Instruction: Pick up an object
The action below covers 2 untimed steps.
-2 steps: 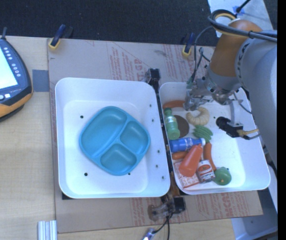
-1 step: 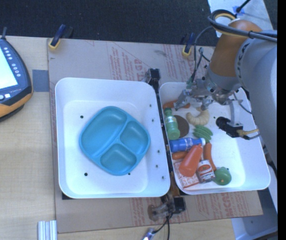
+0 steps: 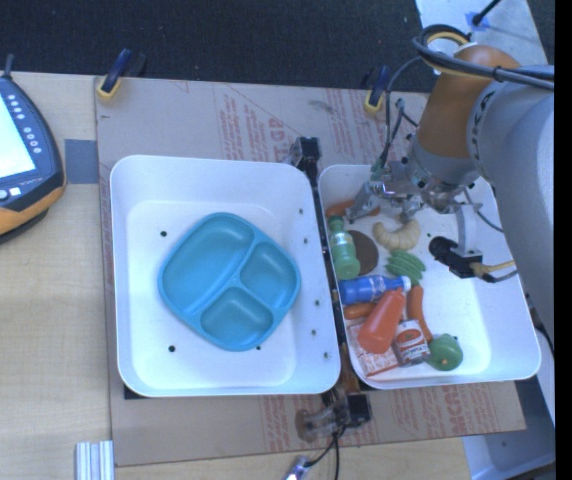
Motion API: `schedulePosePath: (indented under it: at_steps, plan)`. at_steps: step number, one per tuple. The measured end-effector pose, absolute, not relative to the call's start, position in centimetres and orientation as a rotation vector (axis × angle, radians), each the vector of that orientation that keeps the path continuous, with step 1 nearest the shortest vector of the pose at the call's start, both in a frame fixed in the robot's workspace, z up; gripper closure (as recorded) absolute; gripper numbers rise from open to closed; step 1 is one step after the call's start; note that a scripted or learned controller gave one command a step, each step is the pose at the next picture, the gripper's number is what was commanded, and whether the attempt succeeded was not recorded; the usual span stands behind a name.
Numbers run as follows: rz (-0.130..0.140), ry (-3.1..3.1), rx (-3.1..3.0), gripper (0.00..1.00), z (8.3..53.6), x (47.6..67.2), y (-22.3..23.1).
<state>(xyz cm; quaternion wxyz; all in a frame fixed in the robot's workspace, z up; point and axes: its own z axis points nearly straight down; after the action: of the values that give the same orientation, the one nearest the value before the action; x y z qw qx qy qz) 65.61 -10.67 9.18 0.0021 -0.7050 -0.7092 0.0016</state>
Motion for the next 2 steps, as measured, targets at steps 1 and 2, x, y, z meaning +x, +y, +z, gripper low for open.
schedulePosePath:
  at_steps: [1,2]
  plan:
    - [0.014,-2.221,-2.215,0.00,9.2,65.5,-9.5]
    - [0.003,-2.223,-2.217,0.00,9.2,65.6,-11.0]
